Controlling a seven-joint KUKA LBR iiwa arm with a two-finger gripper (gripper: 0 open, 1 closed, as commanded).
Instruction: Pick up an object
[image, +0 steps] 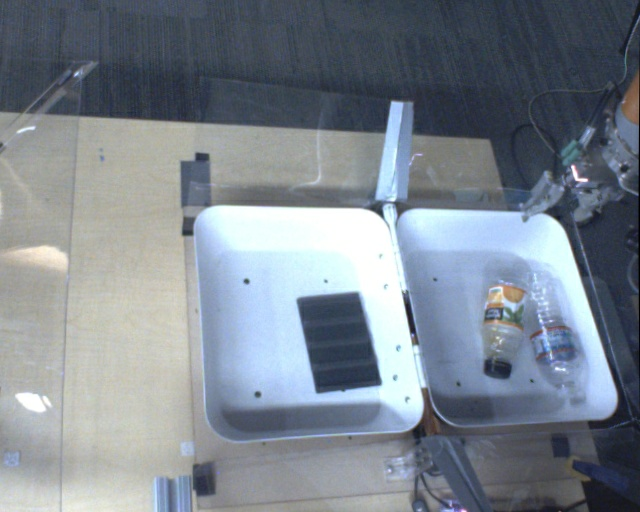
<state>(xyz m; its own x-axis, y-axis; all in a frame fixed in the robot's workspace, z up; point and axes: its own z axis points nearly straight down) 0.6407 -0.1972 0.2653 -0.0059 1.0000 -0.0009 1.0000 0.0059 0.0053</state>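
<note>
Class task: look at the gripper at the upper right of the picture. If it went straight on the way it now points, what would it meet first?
The gripper points down and left, toward the right bin. It would probably meet that bin's back rim or bare floor first, short of the two bottles; depth is hard to judge from this slanted view.

A ridged pad (340, 343) lies in the left bin (225, 250); two bottles (503, 328) lie side by side in the right bin (440, 250).

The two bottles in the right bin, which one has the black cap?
The bottle with the orange label, left of the clear water bottle, has it.
</note>
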